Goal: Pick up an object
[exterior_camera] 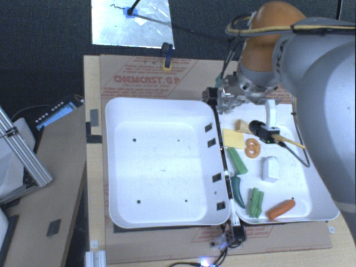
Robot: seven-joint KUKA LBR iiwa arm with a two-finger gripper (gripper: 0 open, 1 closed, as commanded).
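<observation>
The grey arm (317, 65) is bent down from the right over the right bin (320, 204). Its gripper (225, 100) is seen at the bin's far left corner. A carrot (280, 208) and pretzel (252, 148) are scattered in that bin.

The desk (67, 166) is pale wood, seen at a slant. A cardboard sheet (144, 74) with red printing lies flat on it, and the two white bins sit on that sheet side by side, touching along their inner edges: the left bin (161, 160) and the right bin (311, 199). A yellow-and-blue clamp (166, 56) grips the cardboard's far edge. A small dark tag (54, 227) lies on the desk's near left part.
</observation>
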